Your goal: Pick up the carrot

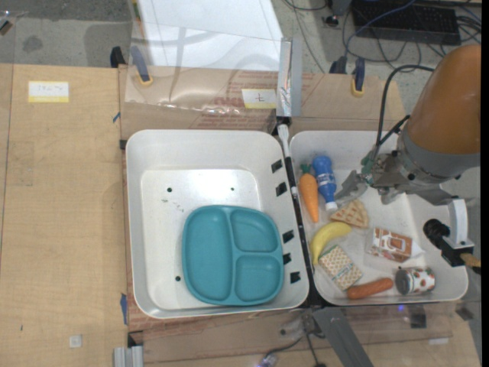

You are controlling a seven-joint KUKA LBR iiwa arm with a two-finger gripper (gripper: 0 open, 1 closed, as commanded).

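The carrot (309,196) is orange with a green top and lies lengthwise along the left wall of the right bin (452,285). A blue bottle (325,180) sits right beside it. My gripper (368,185) hangs over the middle of the right bin, to the right of the bottle and just above a waffle wedge (351,214). Its two grey fingers (350,184) are spread apart with nothing between them. It is about a bottle's width away from the carrot and not touching it.
The right bin also holds a banana (329,238), a cracker box (340,267), a red sausage (370,288), a red-and-white packet (392,245) and a small can (415,281). A teal divided plate (231,254) lies in the left bin (145,205).
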